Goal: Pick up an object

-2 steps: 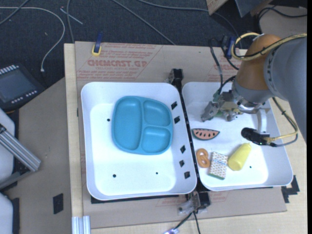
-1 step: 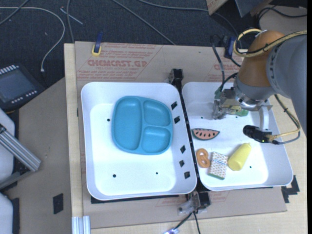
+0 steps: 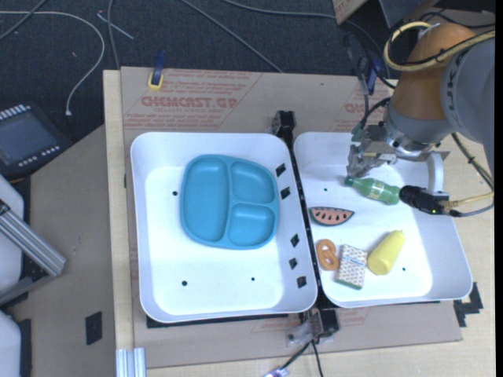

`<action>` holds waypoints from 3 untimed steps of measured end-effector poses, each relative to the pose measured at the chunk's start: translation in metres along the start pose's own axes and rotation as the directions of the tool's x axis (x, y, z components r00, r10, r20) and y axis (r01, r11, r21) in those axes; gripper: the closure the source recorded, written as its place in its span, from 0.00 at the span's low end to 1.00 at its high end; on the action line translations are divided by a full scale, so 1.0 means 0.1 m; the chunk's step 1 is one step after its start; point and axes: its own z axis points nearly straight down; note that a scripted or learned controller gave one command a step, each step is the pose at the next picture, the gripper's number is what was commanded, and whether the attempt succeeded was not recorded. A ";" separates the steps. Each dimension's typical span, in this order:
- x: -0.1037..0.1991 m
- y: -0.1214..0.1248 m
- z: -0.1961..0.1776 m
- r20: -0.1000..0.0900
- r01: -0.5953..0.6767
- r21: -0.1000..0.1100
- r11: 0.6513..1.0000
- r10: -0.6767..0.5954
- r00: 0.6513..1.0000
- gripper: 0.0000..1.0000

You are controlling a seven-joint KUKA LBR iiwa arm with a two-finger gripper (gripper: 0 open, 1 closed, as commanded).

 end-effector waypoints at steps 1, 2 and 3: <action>0.00 0.02 -0.55 0.001 -0.001 -0.001 1.000 0.001 1.000 1.00; 0.48 -0.10 -0.68 -0.003 0.003 0.006 1.000 -0.003 1.000 1.00; 0.94 -0.39 -0.69 -0.003 0.003 0.010 1.000 -0.003 1.000 1.00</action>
